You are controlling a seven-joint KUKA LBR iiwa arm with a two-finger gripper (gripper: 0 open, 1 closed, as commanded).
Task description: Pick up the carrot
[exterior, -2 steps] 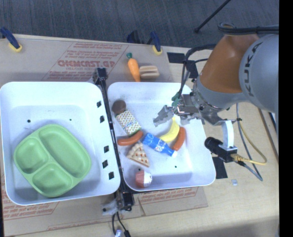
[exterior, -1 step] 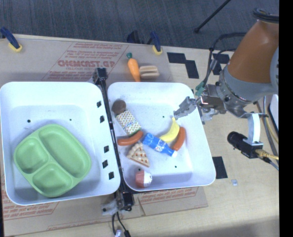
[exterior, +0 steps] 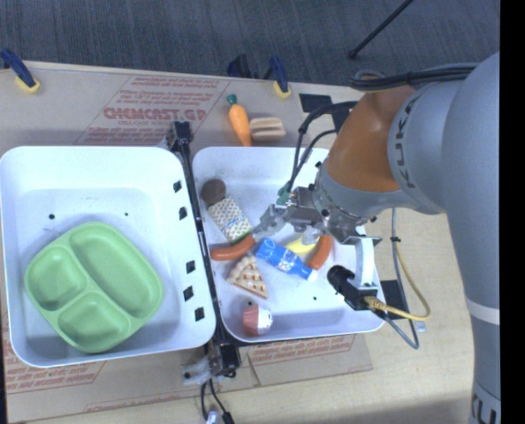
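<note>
The carrot (exterior: 239, 123) lies on the table outside both bins, just beyond the far rim of the right bin (exterior: 361, 323), with its green top pointing toward the table's far edge and its orange tip toward the bin. A small tan block (exterior: 267, 130) (it may be a toy bread or sandwich piece) sits just beside it, on the side nearer the arm. Nothing is touching the carrot, so it has not been lifted.

Inside the right bin lie a brown round piece (exterior: 213, 190) near the far left corner, a speckled packet (exterior: 230, 218) below it, an orange-red sausage-like piece (exterior: 231, 249), a waffle-patterned wedge (exterior: 248, 277), a blue packet (exterior: 285, 259) with a yellow and an orange piece (exterior: 321, 252) next to it, and a small red-and-white item (exterior: 256, 319) near the near rim. The left bin (exterior: 15, 170) holds a green divided plate (exterior: 94, 285).

The end effector (exterior: 291, 215) hangs over the middle of the right bin, well apart from the carrot; whether it is spread or closed I cannot tell, since the wrist hides much of it, and nothing can be made out in its grasp.

As I judge it, the task is at its start: the arm has yet to travel over the far rim to the carrot, descend, close on it and raise it.
</note>
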